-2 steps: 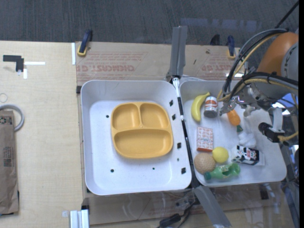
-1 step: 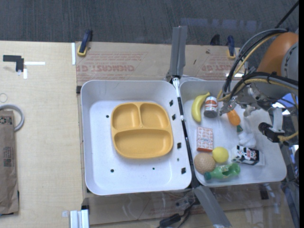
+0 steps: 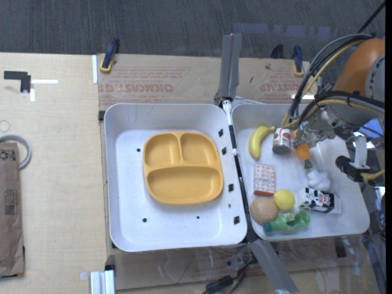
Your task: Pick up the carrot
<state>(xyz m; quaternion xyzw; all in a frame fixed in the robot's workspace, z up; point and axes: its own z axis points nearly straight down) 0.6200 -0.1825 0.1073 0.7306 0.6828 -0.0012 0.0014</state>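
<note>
Judging from the carrot [image 3: 303, 151] lying in the right bin [image 3: 349, 222] at upper right of frame, just beside the jaws [image 3: 306, 138], the pick is judged not yet done; jaw state cannot be told.

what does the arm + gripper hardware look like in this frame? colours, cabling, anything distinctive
The arm enters from the right: grey metal body with a rounded orange band above the wrist. Several black and yellowish cables loop in arcs over it toward the wrist. The gripper end is a cluttered silver-grey metal assembly; a black rounded part sits lower on the right. No readable markings at this resolution.
</note>
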